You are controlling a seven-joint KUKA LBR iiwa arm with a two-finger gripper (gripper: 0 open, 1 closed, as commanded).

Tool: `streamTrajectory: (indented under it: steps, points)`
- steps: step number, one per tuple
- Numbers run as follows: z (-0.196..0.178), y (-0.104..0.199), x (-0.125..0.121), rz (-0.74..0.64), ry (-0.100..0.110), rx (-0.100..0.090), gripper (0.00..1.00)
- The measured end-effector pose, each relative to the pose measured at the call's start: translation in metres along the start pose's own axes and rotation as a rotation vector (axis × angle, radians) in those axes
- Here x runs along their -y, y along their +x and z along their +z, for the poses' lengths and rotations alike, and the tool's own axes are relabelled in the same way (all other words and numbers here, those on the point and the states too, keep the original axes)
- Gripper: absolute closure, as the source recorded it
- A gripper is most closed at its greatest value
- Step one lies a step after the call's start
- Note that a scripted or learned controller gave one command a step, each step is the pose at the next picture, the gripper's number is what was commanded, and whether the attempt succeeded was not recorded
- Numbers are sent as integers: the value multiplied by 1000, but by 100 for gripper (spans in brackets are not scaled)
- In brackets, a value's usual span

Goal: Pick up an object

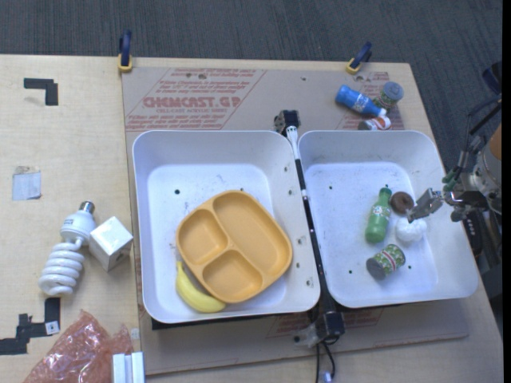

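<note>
In the right bin (447, 282), green bottle (378, 216) lengthwise, cap away from camera; gripper (425, 204) state unclear.

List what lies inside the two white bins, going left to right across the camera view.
Yellow banana → orange three-compartment plastic tray → green plastic bottle → small green patterned can → small brown round object → white ball-like object → gripper at the right bin's edge.
</note>
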State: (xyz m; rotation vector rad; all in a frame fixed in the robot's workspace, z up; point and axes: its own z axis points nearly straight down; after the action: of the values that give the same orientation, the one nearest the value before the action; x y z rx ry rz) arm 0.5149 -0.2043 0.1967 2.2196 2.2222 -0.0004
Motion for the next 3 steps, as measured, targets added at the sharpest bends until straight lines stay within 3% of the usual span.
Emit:
streamTrajectory:
  steps: [1, 2, 3]
  points:
    - [84, -15, -144, -4, 2, -4, 0]
    - [104, 3, -54, 3, 0, 0, 0]
    - [94, 3, -55, 4, -2, 1, 100]
